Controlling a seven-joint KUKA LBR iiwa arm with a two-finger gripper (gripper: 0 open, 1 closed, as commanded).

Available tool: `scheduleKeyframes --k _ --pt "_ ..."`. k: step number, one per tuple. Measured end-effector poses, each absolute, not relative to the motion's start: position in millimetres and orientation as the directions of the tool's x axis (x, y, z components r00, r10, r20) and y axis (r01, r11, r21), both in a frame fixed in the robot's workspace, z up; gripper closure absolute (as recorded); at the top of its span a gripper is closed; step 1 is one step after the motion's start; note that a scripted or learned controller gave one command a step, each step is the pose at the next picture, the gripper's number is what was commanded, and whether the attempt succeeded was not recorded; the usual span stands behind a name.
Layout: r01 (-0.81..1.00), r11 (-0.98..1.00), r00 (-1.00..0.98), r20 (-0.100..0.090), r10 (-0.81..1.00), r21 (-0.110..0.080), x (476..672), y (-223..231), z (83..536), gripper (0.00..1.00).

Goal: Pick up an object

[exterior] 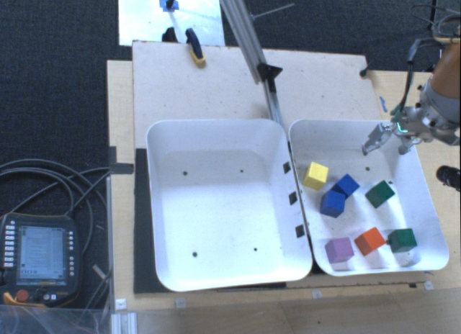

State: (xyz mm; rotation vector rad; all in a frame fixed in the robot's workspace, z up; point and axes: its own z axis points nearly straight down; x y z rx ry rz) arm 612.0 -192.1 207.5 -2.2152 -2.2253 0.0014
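- Seven small coloured cubes lie in the right-hand shallow white bin (425, 203): a yellow cube (315, 175) near the bin's left wall, a small blue cube (348, 184) touching a larger blue cube (333, 203) just below and left of it, a dark green cube (379, 194) to their right, and along the near edge a purple cube (339, 250), an orange cube (370, 241) and a second green cube (403, 240).
- The orange cube sits between the purple one and the second green one, close to both.
- The two-finger gripper (390, 141) hangs over the far right corner of this bin, well apart from every cube; its two fingers are spread, with a clear gap between them, and nothing sits in that gap.
- The grey arm with its orange band (446, 73) enters from the right edge above the gripper.
- The left-hand shallow white bin (162, 181) stands just beside the right one, their walls touching.
- Both bins rest on a pale wooden bench (216, 80).
- A slanted metal pole (241, 23) crosses the bench toward the bins' shared edge.
- A black teach pendant with a screen (39, 257) lies on the dark carpet at lower left, its cables looping above it.
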Motion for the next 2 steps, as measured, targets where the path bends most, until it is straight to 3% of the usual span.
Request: scheduleKeyframes --k 1,2 --pt "1.0 0.006 -0.006 -0.001 1.0 0.002 612.9 -192 210 0.0" --pt "1.0 0.003 -0.003 0.0 1.0 -0.002 616.5 -195 168 0.0"
